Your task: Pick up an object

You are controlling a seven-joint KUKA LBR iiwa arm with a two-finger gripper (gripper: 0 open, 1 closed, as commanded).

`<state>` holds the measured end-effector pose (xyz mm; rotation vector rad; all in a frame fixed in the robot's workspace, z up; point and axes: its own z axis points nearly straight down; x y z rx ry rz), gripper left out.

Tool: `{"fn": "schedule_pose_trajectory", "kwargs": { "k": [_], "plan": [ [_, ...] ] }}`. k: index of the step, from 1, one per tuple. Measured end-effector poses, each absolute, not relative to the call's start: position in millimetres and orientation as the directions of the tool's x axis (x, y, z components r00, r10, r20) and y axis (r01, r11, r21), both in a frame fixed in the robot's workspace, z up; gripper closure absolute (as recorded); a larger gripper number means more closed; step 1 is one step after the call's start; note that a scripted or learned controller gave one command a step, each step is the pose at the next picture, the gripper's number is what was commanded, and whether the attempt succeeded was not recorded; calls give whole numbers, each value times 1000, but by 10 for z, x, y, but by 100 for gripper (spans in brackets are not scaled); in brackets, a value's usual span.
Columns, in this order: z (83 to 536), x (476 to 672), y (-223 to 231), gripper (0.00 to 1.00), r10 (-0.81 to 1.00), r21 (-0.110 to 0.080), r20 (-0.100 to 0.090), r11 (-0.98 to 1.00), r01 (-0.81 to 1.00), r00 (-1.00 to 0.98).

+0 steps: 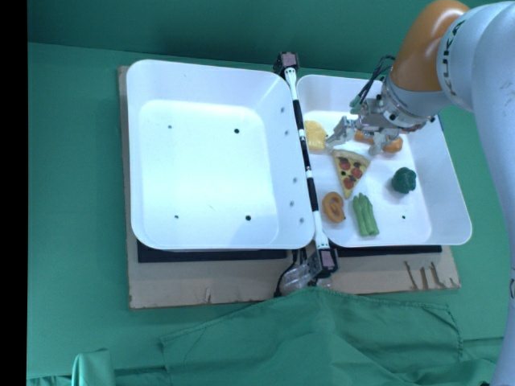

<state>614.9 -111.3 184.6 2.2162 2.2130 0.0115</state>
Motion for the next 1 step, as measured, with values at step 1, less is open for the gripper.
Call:
{"fn": "schedule_pose_trajectory", "kwargs": {
  "k": [1],
  "plan": [
    [1994, 6174, -1127, 100, 1000, 24, -5, -5, 1000, 5]
  ]
}}
